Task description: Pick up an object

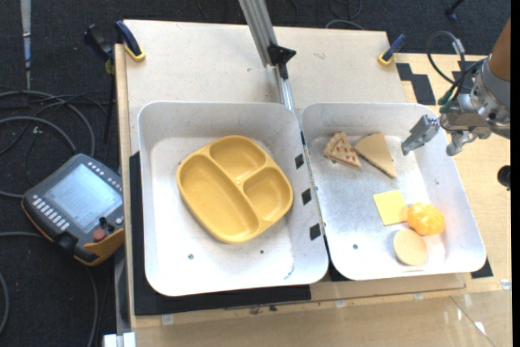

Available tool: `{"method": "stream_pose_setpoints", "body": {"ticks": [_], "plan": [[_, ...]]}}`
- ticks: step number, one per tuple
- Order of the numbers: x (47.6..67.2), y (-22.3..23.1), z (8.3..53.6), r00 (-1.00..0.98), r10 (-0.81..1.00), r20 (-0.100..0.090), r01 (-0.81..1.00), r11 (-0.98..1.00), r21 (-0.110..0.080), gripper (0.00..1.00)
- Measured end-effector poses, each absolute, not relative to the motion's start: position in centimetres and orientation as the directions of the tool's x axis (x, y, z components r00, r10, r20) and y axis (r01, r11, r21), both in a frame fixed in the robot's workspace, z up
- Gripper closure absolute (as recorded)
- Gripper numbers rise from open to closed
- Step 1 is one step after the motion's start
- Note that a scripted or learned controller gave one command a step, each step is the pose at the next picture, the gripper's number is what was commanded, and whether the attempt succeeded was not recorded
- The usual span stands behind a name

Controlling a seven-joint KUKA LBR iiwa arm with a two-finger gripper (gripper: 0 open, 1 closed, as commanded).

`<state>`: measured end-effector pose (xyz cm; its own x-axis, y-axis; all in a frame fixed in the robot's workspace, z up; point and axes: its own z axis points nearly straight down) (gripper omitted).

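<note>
Gripper [439,136] fingers are spread apart with nothing between them, hanging over the upper right corner of the right bin [463,199]. One finger [419,133] points toward the bin's floor on the side facing the food pieces; the other sits nearer the bin's outer wall. Behind them, the grey arm [496,85] enters from the side of the bench beyond the right bin.

Inside the right bin, five small toy foods lie on the white floor. Closest to the gripper is a tan wedge [377,152], just beside the near finger but apart from it. Touching that wedge, toward the divider between the bins, is a brown waffle piece [342,150]. Further toward the bin's front edge lies a flat yellow square [391,207]. Just beside it is an orange fruit [426,219], and against the fruit, nearest the front edge, rests a pale round disc [410,247].

Beside the right bin, the left bin [162,175] holds a yellow divided plate [235,188] with three compartments, lying near its middle.

A slanted metal pole [253,0] rises from the back of the divider between the bins.
</note>
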<state>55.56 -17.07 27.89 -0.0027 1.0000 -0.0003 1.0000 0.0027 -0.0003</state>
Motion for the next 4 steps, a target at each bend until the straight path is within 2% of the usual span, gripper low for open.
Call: {"method": "stream_pose_setpoints", "body": {"ticks": [1,2,4], "plan": [[55.6,-17.1,27.9,-0.001,1.0,0.0,1.0,0.001,0.0,0.0],[56.2,-16.3,22.2,-0.001,1.0,0.001,1.0,0.001,-0.006,0.0],[58.1,-16.0,11.4,-0.003,1.0,0.001,1.0,0.003,-0.005,0.0]]}}
